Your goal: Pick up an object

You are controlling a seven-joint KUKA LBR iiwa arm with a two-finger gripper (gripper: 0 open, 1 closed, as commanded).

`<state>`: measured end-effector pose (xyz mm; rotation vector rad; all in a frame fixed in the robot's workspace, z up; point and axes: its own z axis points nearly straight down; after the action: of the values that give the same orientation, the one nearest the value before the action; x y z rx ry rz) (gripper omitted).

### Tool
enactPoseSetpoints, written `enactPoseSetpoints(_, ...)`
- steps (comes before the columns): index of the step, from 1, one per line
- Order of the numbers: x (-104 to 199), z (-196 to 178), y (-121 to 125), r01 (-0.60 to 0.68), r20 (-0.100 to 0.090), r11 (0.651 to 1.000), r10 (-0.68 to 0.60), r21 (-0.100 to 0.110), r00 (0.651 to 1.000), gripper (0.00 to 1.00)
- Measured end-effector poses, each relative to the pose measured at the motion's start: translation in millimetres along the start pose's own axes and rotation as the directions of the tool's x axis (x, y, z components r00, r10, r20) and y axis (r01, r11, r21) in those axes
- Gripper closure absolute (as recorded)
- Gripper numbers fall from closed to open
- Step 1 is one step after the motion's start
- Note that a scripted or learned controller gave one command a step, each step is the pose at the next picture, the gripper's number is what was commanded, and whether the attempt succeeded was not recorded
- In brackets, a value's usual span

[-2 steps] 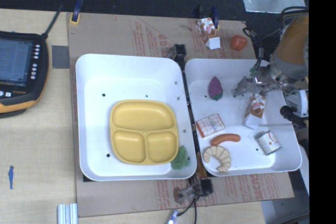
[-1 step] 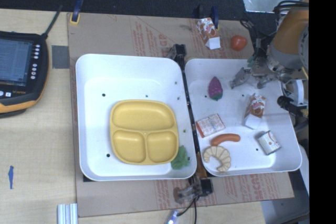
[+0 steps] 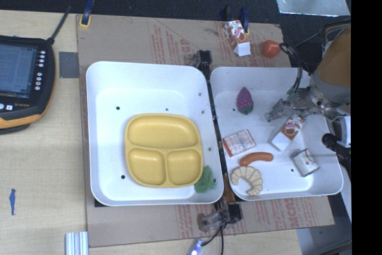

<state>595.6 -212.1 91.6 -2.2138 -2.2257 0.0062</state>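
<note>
My gripper [image 3: 285, 111] hovers over the right part of the right bin [image 3: 322, 188], reaching in from the right, with its fingers spread open and nothing between them. Just below it lies an orange and white carton [image 3: 289, 131], tilted, close to the fingertips. Also in this bin are a purple fruit [image 3: 245, 100], a red and white packet [image 3: 239, 142], a sausage [image 3: 256, 158], a croissant [image 3: 248, 179] and a small grey box [image 3: 305, 162].
The left bin [image 3: 101, 128] holds a yellow divided plate [image 3: 164, 149] and a green broccoli piece [image 3: 206, 180] at its near right corner. Behind the bins stand a small carton [image 3: 237, 37] and a red tomato [image 3: 271, 48]. A tablet [image 3: 21, 80] lies far left.
</note>
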Motion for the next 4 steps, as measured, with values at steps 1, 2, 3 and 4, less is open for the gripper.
enactPoseSetpoints(1, 0.0, -1.0, 60.9, -0.002, -0.001, 1.0, 0.002, -0.003, 1.0, 0.0)
enactPoseSetpoints(2, 0.0, 0.0, -0.7, 0.0, 0.0, 1.0, 0.0, 0.0, 1.0, 0.0)
enactPoseSetpoints(3, 0.0, -1.0, 60.9, -0.002, -0.001, 1.0, 0.002, -0.003, 1.0, 0.0)
enactPoseSetpoints(4, 0.0, 0.0, 0.3, 0.0, 0.0, 1.0, 0.0, 0.0, 1.0, 0.0)
